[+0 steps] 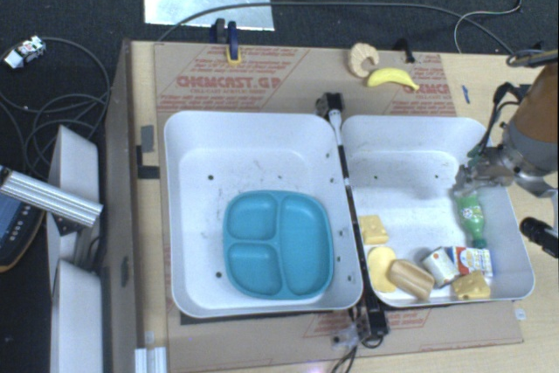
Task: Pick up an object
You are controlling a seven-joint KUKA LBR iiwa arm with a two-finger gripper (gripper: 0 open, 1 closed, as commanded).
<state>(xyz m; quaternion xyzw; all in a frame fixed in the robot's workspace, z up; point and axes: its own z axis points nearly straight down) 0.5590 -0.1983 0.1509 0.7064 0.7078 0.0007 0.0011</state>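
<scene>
My gripper (474, 177) hangs at the right side of the right bin (410, 153), on the grey arm that comes in from the right. A green bottle (472, 219) lies right below it, near the bin's right wall; the view does not settle whether the two touch. Along the bin's front edge lie a yellow wedge (375, 230), a pale yellow disc (379, 260), a brown bread roll (410, 277), a small can (439, 265), a red and white packet (476, 259) and a yellow chunk (472, 286).
The left bin (201, 144) holds a blue divided plate (279, 245). Behind the bins on the cardboard lie a banana (391, 79) and a beige ring-shaped piece (362, 57). A black clamp (332, 105) sits where the bins meet.
</scene>
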